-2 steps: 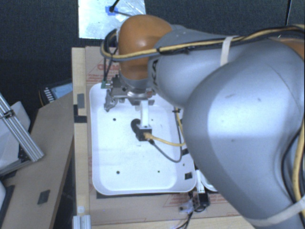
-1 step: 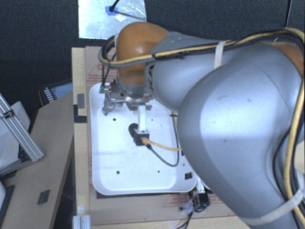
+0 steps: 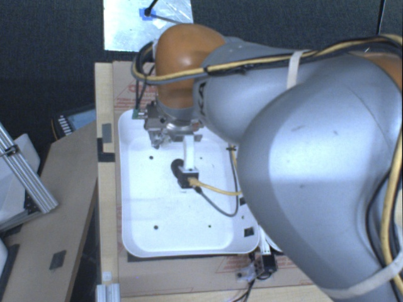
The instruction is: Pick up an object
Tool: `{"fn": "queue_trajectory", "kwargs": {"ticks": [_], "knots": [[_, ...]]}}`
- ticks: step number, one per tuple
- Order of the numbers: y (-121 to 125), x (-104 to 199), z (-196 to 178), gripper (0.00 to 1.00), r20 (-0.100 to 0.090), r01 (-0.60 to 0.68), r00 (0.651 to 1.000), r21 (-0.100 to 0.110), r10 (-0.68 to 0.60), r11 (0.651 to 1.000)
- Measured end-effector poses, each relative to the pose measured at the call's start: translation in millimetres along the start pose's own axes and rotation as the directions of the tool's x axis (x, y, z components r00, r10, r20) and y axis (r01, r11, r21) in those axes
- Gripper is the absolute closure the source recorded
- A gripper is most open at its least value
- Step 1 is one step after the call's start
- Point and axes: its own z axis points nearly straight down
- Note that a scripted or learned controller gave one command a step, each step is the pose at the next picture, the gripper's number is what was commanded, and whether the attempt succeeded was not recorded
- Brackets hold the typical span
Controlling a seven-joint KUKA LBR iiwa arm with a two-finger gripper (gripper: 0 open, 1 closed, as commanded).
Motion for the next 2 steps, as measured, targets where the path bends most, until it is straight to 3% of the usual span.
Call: {"fn": "queue_trajectory", "kwargs": {"ticks": [2], "knots": [[1.5, -0.1, -21.8, 1.00, -0.002, 0.000, 1.000, -0.003, 0.000, 1.000]]}}
